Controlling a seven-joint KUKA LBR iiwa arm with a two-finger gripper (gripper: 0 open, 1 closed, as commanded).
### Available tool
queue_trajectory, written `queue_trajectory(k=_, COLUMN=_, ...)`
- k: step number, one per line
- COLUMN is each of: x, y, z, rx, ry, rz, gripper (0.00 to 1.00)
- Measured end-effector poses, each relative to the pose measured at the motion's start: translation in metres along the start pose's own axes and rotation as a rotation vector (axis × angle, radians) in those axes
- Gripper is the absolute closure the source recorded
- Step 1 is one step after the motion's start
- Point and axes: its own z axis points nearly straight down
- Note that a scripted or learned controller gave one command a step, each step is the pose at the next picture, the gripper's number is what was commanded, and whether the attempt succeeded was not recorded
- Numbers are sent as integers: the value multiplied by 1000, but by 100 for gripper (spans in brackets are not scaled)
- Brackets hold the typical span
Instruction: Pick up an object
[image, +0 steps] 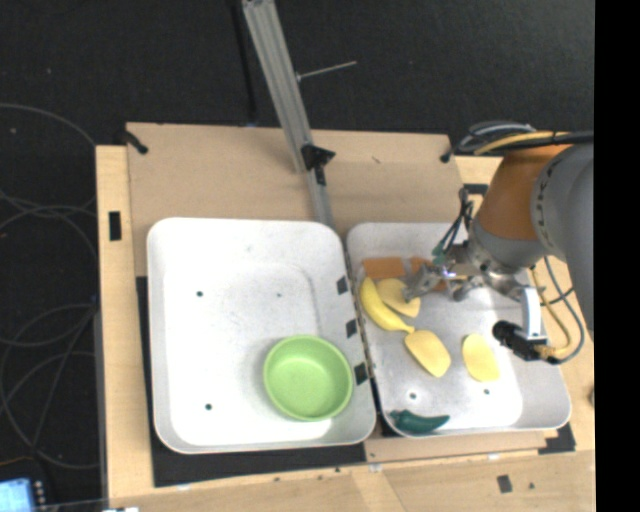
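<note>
yellow banana (382, 306) (right bin (540, 400)) | just left of claw (432, 280) | claw state: cannot tell

1. The two shallow plastic bins, left (200, 260) and right (520, 400), are white with faint grey speckling.
2. The round bowl (308, 376) is light green.
3. The curved banana (380, 306) and two rounded pieces (427, 352) (481, 358) are yellow.
4. The flat block (382, 268) is orange-brown.
5. The small object (420, 422) is dark teal.
6. The arm (560, 205) is grey with an orange band (510, 195).
7. The bench (220, 175) is tan.
</note>
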Motion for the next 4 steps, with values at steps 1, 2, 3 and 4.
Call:
queue_trajectory(k=1, x=0, y=1, z=-11, rx=-4, ry=2, rz=3, gripper=100)
queue_trajectory(k=2, x=4, y=4, z=-75, rx=-2, ry=6, rz=-6, gripper=100)
queue_trajectory(k=3, x=6, y=5, z=-136, rx=3, ry=6, rz=-7, gripper=100)
queue_trajectory(k=4, x=5, y=7, z=-182, rx=-1, ry=6, rz=-8, gripper=100)
